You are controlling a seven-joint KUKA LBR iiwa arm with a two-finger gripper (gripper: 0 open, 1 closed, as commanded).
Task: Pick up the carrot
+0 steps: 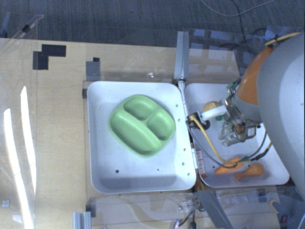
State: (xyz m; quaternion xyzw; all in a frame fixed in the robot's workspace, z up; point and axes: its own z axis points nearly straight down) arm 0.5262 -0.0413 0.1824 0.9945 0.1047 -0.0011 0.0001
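- Carrot, orange and tapered (229, 166): lies flat on the floor of the right-hand shallow white bin (209, 180), close to that bin's near wall. Its long axis runs roughly left to right.
- Second orange item, stubby and rounded (249, 171): lies just beside the carrot, on its right and slightly nearer the near wall. Whether the two touch cannot be told.
- Yellow cable (209, 140): curves down from the gripper area across the right bin floor to a point near the carrot's left end.
- Two-finger gripper, metallic grey (233, 133): hangs above the middle of the right bin, apart from the carrot and farther from the camera than it. The claw's state cannot be told; the finger area is blurred and cluttered with cabling. Nothing is seen between its tips.
- Grey arm with orange band (279, 99): enters from the right and covers the right bin's far right part.
- Green three-compartment plastic plate (142, 124): sits in the left-hand shallow white bin (102, 171), toward its middle, tilted diagonally.
- Light wooden bench (43, 142): carries both bins side by side.
- Grey carpeted floor (119, 8): runs beyond the bench's far edge.
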